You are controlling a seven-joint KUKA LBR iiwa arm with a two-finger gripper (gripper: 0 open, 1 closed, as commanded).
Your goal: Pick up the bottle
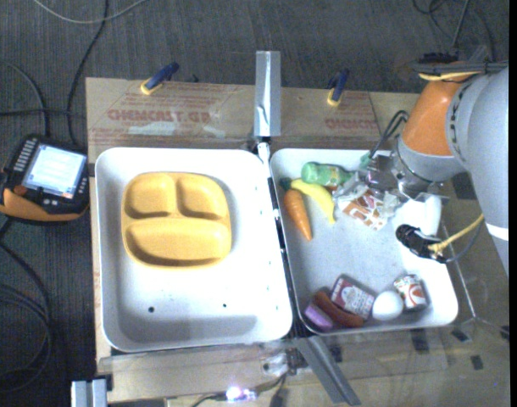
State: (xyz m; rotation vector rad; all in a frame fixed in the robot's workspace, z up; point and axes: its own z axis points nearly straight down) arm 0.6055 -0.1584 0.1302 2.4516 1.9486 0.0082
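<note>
Over on the far left, a teach pendant (42, 179) sits on the dark floor with its screen lit. Moving in, the left bin (114, 303) carries a yellow divided tray (178, 219), lying flat in its upper half. Across the divider, the right bin (441, 312) is the busy one: an orange carrot (297, 214) slants down along its left wall, with a yellow banana (316, 197) just beside it and touching its upper end. And there is the bottle (325, 174), green, lying on its side at the back of that bin, long axis running roughly left to right along the back wall; which end is the cap is too blurred to call. At the front edge lie a dark red sausage (336, 311), a brown packet (353, 296), a white egg (386, 305) and a small carton (412, 292). Right of the bottle a crinkly red-and-white wrapper (367, 203) lies between it and the gripper (379, 176), which sits low at the bin's back right corner, near the bottle and on its right. Whether it is released or clenched, I cannot tell. Nothing shows held in it.
</note>
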